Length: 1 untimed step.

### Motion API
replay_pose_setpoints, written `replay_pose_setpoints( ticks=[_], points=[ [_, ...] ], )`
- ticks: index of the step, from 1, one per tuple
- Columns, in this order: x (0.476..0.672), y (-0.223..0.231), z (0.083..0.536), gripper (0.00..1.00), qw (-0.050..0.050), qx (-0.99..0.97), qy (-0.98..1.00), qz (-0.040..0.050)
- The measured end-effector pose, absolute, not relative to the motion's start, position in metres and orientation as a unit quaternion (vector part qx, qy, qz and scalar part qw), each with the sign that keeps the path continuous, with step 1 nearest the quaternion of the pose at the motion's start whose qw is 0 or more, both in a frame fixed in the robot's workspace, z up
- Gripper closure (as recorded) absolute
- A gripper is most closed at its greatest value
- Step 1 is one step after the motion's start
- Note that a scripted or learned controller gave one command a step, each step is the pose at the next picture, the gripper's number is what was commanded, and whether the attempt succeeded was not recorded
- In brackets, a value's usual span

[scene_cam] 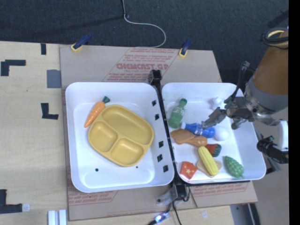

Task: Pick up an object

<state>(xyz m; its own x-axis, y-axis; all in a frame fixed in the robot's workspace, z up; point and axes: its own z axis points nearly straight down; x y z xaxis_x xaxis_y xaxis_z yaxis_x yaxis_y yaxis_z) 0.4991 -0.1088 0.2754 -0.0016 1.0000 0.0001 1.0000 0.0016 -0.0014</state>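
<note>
A small blue toy (pixel 199 129), long and narrow, lies in the right bin (pixel 248 172) with its length running roughly 9 to 3 o'clock. Its right end sits under the gripper (pixel 209 121), whose grey fingers point down toward 8 o'clock from the arm (pixel 272 78). The fingertips reach the toy's upper right end, but whether they are spread, closed, or pinching it cannot be told from this angle.

Just at 6 o'clock of the blue toy lies a brown chicken leg (pixel 187 137), touching it. A green bottle (pixel 177 112) lies at 10 o'clock of the toy, a white ball (pixel 221 134) just at 3 o'clock. Further toward 6 o'clock are a corn cob (pixel 207 161), a red wedge (pixel 188 170) and a green knobbly piece (pixel 233 166).

The left bin (pixel 79 172) holds a yellow divided plate (pixel 121 135) with a carrot (pixel 94 112) at its 10 o'clock edge. Both bins rest on a cardboard sheet (pixel 140 64) on a wooden bench (pixel 28 149); a dark carpet (pixel 61 8) lies at 12 o'clock, crossed by a thin white cable (pixel 147 26).
</note>
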Motion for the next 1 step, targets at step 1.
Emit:
replay_pose_setpoints(
  ticks=[1],
  points=[
    [0.5035, -0.1128, 0.2139, 0.0, 0.003, -0.707, -0.707, 0.0025]
  ],
)
